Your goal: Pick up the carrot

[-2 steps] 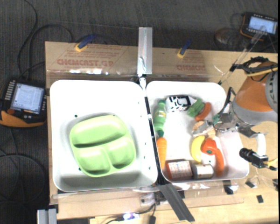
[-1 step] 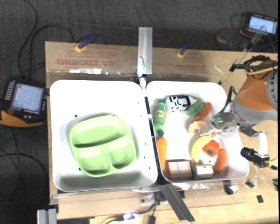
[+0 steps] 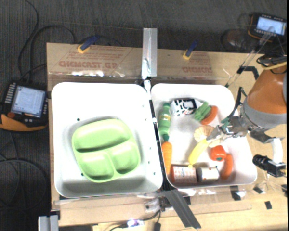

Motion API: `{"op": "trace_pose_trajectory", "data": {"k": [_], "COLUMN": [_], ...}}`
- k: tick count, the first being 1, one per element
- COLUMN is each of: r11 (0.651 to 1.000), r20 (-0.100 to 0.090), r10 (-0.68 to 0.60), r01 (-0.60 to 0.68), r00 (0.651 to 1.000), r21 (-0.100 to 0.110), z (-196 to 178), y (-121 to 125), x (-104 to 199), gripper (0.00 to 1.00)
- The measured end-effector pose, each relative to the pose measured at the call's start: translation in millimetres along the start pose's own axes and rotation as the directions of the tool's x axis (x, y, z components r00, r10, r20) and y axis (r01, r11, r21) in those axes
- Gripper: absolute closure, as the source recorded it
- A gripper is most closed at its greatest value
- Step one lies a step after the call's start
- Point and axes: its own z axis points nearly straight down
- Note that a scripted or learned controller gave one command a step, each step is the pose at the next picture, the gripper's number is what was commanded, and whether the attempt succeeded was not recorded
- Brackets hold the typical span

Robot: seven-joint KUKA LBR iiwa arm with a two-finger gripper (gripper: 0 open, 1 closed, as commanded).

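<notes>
From the overhead camera I see the arm (image 3: 267, 100) reaching in from the right, with its end effector (image 3: 227, 129) low over the right bin (image 3: 229, 94), near the bin's right wall. I cannot tell from here whether the end effector is released or clenched; nothing is visibly between its tips. The carrot (image 3: 166, 153) lies along the left wall of that bin, just below a green bottle (image 3: 164, 119), well apart from the end effector. Between them sit a yellow banana (image 3: 198, 150), a red tomato-like piece (image 3: 217, 152) and a second orange piece with green leaves (image 3: 208, 113) near the top. The left bin (image 3: 62, 95) holds a green divided plate (image 3: 106, 148). I judge the pick not yet made: the carrot rests untouched, and the approach and grasp remain.
</notes>
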Motion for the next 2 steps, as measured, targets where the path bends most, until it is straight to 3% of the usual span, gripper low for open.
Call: {"op": "trace_pose_trajectory", "data": {"k": [1,2], "r11": [0.963,0.973], "r20": [0.001,0.002], "r10": [-0.271,-0.230], "r01": [0.271,0.230], "r00": [0.963,0.973], "r21": [0.001,0.002], "z": [-14.9,-25.1], "y": [-22.4,-16.3], "x": [84.4,174.9], "gripper": [1.00,1.00]}}
